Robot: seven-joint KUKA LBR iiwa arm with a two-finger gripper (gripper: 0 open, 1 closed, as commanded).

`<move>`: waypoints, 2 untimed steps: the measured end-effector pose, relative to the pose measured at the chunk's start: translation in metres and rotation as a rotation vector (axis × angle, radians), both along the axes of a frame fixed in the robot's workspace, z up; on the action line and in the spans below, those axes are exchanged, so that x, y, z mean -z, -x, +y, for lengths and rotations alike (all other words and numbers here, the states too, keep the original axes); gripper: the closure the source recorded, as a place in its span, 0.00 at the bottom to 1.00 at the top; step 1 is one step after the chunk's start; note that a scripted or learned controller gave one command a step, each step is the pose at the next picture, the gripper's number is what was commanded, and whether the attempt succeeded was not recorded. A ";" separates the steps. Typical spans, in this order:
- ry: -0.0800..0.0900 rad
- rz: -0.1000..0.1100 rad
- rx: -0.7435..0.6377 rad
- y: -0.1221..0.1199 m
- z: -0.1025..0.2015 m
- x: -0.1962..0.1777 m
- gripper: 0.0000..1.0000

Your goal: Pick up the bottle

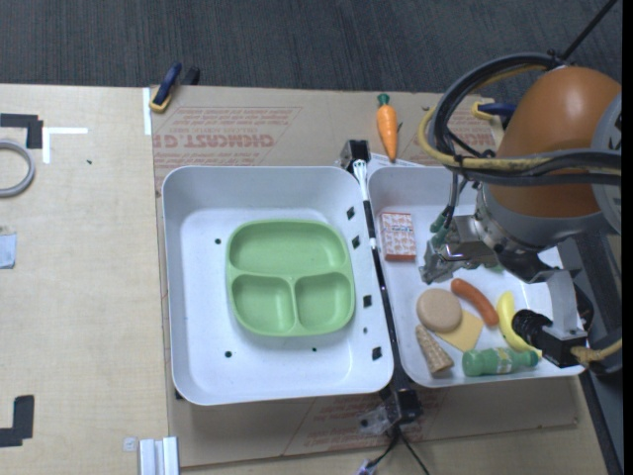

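Bottle: green bottle [500, 362] lies on its side at the right bin's [406, 181] near edge, well below the pincer [442, 258].
Pincer: hangs over the bin's middle; its opening I cannot tell.
Neighbours: banana [508, 320], cheese wedge [463, 334] and cone [432, 350] crowd the bottle.
Advice: approach from above, straddle across the bottle's body, avoiding the banana.

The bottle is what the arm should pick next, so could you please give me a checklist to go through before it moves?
1. Bottle in view: ok, lying on its side at the near edge of the right bin.
2. Gripper over bottle: not ok, it sits farther back, nearer the red box.
3. Gripper free: cannot tell.
4. Room around bottle: not ok, the cheese and banana crowd it.
5. Bottle top free: ok.
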State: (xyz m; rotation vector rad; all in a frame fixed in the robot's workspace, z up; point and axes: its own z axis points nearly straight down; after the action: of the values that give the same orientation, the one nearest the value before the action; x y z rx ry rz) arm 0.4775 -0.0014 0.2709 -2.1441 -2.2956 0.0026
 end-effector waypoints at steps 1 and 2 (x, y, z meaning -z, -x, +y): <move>0.000 0.000 -0.340 0.000 0.033 -0.005 1.00; 0.000 0.002 -0.064 0.000 0.044 0.009 1.00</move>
State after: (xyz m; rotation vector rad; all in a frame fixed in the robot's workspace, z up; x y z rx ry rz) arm 0.4771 0.0430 0.2624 -2.0687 -2.3622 0.0042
